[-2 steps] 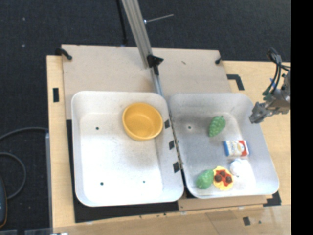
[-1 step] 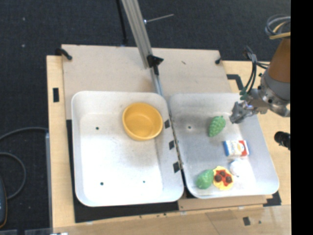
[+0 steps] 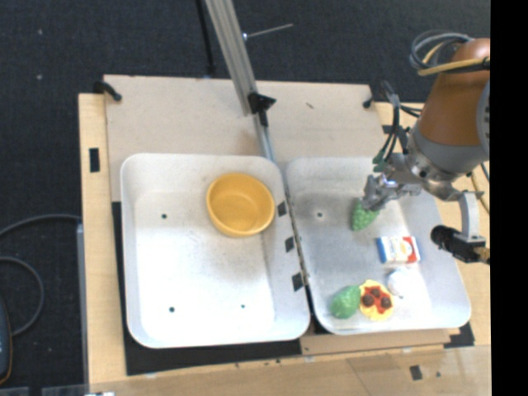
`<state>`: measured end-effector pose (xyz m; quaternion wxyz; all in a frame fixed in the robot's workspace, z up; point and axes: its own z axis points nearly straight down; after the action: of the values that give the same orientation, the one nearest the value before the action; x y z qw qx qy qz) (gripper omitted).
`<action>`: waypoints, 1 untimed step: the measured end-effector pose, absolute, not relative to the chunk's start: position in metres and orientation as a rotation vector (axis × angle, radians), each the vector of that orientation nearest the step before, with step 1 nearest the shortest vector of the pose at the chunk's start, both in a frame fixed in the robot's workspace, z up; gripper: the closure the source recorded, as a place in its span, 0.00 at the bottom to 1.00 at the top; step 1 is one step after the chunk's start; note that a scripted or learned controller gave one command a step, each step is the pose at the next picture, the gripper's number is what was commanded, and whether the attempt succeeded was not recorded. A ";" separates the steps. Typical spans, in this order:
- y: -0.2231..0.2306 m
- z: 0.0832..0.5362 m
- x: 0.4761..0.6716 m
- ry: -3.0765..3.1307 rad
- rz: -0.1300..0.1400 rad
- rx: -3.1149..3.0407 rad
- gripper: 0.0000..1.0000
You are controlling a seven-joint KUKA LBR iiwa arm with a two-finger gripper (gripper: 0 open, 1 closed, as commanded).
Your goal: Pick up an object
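Observation:
In the right bin point(image 3: 429, 304), a small green bumpy object point(image 3: 361, 218) lies near the middle. My gripper point(image 3: 377, 195) hangs right above its upper edge, reaching in from the right. Further toward the front lie a white, blue and orange carton point(image 3: 398, 249), a small white object point(image 3: 397, 281), a green lump point(image 3: 346, 301) and a yellow, red and black toy point(image 3: 377, 299). A yellow bowl point(image 3: 239, 204) stands in the left bin point(image 3: 165, 304) near its far right corner.
A slanted metal pole point(image 3: 235, 52) rises from the bench behind the bins and ends at the divider between them. A black fitting point(image 3: 455, 242) juts over the right bin's right rim. Cables loop at the arm's top.

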<state>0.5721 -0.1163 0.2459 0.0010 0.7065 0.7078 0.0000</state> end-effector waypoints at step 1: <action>-0.056 0.239 0.576 2.229 0.001 2.214 1.00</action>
<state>0.5756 -0.0558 0.2394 0.0003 0.7047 0.7095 0.0004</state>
